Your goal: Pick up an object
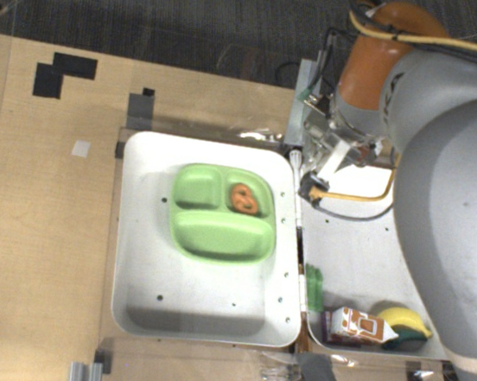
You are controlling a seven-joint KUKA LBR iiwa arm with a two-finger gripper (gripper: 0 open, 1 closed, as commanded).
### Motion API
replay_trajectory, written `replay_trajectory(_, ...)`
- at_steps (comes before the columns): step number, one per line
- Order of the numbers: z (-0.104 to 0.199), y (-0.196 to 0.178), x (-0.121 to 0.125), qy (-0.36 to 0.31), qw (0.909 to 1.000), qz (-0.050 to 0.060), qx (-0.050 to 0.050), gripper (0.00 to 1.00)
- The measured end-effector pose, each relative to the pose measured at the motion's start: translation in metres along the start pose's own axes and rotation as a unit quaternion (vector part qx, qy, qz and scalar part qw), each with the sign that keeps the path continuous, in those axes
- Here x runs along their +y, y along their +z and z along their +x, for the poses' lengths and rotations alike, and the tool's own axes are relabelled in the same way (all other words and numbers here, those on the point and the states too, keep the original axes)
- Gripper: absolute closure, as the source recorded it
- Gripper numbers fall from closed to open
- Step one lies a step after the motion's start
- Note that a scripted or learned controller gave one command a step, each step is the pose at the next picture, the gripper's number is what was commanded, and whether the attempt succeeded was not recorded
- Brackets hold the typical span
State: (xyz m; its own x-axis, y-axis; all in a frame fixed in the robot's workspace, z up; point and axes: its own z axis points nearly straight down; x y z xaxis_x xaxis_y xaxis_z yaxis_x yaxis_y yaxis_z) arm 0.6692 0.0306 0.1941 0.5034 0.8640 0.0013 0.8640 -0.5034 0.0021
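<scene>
The gripper (313, 171) is seen over the upper left corner of the right bin (351, 261), close to the wall shared with the left bin (127, 240). Whether it is open or closed cannot be told, and nothing is seen held in it. Much of the right bin is covered by the grey arm (453, 214).

Along that bin's lower edge, a brown and white carton (358, 327) is laid just beside a yellow banana (404, 320), and a green packet (313, 288) is set against the left wall. In the left bin a green divided plate (215, 234) is placed near the upper edge. A pretzel (243, 198) is held in its upper right compartment.
</scene>
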Motion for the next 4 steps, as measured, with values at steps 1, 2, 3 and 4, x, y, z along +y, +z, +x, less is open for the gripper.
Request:
replay_trajectory(1,-0.034,0.009,0.02,0.05,0.9988,0.0,0.0,1.0)
replay_trajectory(2,-0.03,-0.025,0.018,-0.005,1.0,-0.001,0.0,1.0)
replay_trajectory(3,-0.03,-0.025,0.018,-0.005,1.0,-0.001,0.0,0.0)
replay_trajectory(4,-0.047,-0.057,0.028,-0.029,0.9996,-0.001,0.0,0.0)
